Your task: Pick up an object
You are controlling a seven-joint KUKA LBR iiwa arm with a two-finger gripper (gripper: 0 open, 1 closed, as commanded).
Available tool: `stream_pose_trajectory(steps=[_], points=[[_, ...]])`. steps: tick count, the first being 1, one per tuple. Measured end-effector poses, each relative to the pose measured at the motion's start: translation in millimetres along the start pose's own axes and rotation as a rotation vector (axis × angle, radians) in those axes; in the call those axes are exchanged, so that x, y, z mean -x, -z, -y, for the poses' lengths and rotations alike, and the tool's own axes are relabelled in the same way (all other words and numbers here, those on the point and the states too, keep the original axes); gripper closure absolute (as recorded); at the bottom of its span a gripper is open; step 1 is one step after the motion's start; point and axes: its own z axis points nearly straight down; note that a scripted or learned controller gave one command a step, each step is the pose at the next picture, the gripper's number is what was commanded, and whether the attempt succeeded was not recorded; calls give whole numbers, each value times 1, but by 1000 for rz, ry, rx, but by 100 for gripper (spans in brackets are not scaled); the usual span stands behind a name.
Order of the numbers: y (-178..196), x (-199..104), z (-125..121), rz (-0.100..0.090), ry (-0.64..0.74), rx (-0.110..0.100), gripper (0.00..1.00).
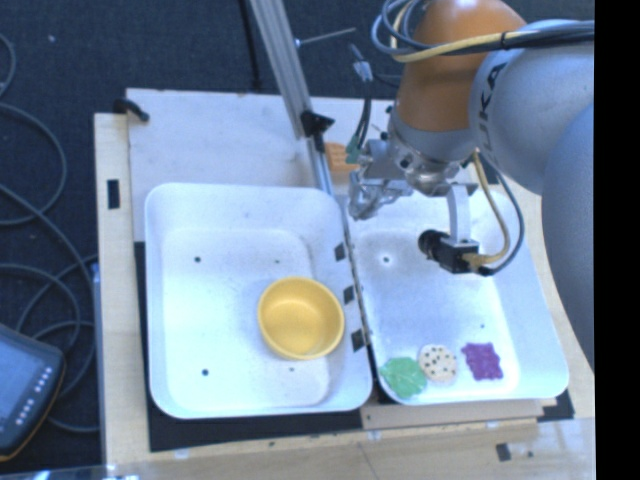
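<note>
A yellow bowl (pixel 300 317) was seen in the left bin (pixel 180 218), while a green piece (pixel 403 376), a spotted cookie (pixel 437 363) and a purple piece (pixel 483 360) were lined along the right bin (pixel 520 308)'s near edge. The gripper (pixel 368 200) was poised at the right bin's far left corner, well apart from them, its opening not discernible and nothing seen in it. A descent there was judged likely to strike the wall between the bins or close on nothing.

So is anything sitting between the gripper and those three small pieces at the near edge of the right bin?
Nothing visible. The gripper hangs over the far left corner of the right bin. The green piece, the cookie and the purple piece lie along the near edge, with bare bin floor in between.
</note>
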Motion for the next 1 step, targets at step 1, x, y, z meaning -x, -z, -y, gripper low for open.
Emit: stream_pose_trajectory(steps=[1], points=[[-17,-55,10,0,0,-2,100]])
